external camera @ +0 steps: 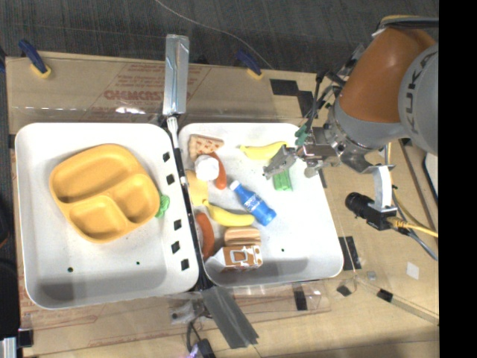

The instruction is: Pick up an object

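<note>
Tool [281,164] hangs over the right bin [313,237], fingers spread above a green block [282,180].

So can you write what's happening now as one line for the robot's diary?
phase: reaching | hand: above right white bin, near small green block | yellow plastic banana beside it | lifted: nothing seen

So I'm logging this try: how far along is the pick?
Done: the arm has reached into the right bin, with the gripper low by the green object and yellow banana. In hand: nothing clearly held. Left: closing on an object and lifting it; the blue bottle and other toys lie untouched.
</note>
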`<state>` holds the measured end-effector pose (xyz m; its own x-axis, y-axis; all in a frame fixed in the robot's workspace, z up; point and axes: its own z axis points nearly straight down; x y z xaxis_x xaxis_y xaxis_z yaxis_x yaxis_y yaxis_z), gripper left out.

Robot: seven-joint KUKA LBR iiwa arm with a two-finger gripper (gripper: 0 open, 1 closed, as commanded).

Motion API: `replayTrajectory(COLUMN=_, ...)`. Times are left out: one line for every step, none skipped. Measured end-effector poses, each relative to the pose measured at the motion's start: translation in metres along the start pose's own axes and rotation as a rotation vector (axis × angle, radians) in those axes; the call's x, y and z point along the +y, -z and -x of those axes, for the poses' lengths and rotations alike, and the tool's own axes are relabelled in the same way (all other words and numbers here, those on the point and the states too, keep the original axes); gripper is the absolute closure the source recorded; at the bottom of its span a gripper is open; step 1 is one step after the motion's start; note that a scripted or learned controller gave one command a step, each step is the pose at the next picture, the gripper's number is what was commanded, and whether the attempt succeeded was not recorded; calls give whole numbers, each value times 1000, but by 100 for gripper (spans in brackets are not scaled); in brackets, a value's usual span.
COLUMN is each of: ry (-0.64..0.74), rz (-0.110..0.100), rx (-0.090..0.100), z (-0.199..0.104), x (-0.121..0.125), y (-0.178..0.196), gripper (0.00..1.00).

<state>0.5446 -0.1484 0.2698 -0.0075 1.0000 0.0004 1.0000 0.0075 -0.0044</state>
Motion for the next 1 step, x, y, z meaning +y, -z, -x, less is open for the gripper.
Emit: replayTrajectory(ry=-75, rz=3, rx=1, z=-1, x=-9, y=-177, gripper=0)
